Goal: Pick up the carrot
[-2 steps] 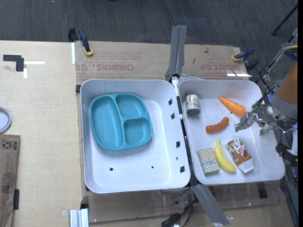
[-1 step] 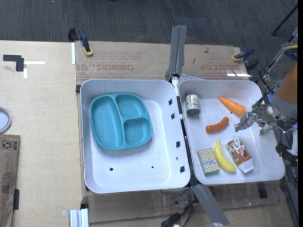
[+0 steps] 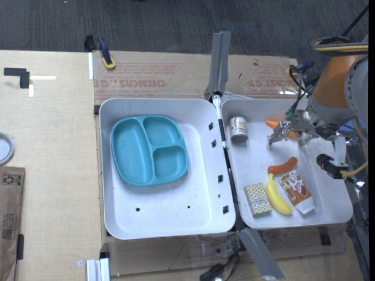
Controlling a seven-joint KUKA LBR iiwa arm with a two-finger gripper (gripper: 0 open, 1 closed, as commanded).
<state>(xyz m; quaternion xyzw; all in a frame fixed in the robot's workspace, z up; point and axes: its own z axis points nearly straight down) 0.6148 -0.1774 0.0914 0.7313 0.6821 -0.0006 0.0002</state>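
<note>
Gripper [image 3: 280,134] sits low in the right bin [image 3: 337,215], fingers spread apart, nothing between them. Carrot [image 3: 272,123] lies just beside the fingertips toward the bin's far wall, partly hidden by the wrist, not gripped. Looks lined up for a grasp, slightly off target. Can [image 3: 238,129] stands to the left; sausage [image 3: 283,165], banana [image 3: 277,195], cracker box [image 3: 256,199] and packet [image 3: 296,192] cluster nearer. Blue divided plate [image 3: 149,150] sits in the left bin [image 3: 158,215].
</note>
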